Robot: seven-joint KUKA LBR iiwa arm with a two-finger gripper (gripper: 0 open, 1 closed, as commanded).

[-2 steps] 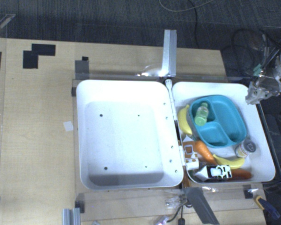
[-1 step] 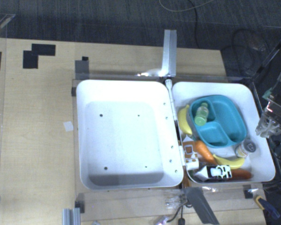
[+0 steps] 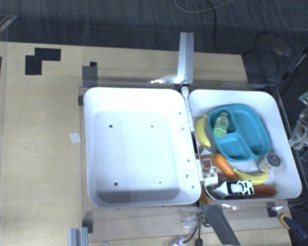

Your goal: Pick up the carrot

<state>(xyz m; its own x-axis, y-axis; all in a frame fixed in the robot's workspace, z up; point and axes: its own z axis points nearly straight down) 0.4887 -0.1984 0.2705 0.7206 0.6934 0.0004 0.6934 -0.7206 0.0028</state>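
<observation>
1. Lying in the right bin, near its front left corner: the carrot, orange, slanting from upper left to lower right.
2. Touching or nearly touching the carrot's upper side: the front edge of a blue compartment tray sitting in the middle of that bin.
3. Resting in the tray's left compartment: a pale green bottle.
4. Curving along the tray's left side, just above the carrot: a yellow banana.
5. Lying just right of the carrot's lower end, under the tray's front edge: a second yellow banana.
6. Sitting just left of the carrot, against the bin's left wall: a small white and orange card; contact with the carrot not being clear enough to tell.
7. Lying in front of the carrot, along the bin's front wall: a black and white object and, to its right, a dark red oblong thing.
8. Standing at the tray's front right corner: a small jar with a grey lid.
9. Sitting beside the right bin, the two walls touching: the left bin, white and shallow.
10. Bearing both bins: the pale wooden desk.
11. Giving no way of telling the gripper's state, whether apart or together.
</observation>
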